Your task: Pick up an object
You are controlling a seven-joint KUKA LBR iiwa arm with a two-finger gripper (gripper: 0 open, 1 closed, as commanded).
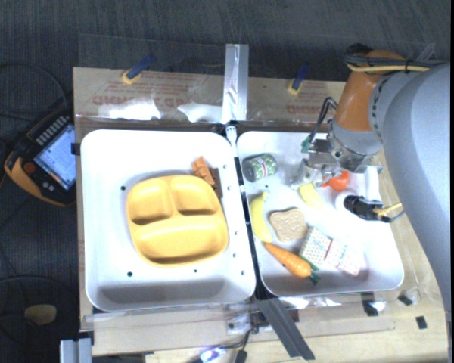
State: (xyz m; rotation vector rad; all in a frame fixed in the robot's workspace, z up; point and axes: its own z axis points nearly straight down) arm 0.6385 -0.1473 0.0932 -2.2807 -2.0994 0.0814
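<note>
My gripper (312,166) is down in the right bin (386,274), near its back right. Just below it lies a small yellow banana piece (310,195), and a red-orange object (336,180) sits right beside it on the right. A green can (259,166) lies to its left at the back of the bin. Further forward are a long yellow banana (257,216), a slice of bread (288,224), a carrot (288,259) and a white patterned box (330,251). I see nothing held in the gripper.
The left bin (106,278) holds a yellow divided tray (178,216) and a small orange-brown item (205,171) at the tray's back right corner. The wall between the bins runs down the middle. The grey arm (420,150) covers the bench's right side.
</note>
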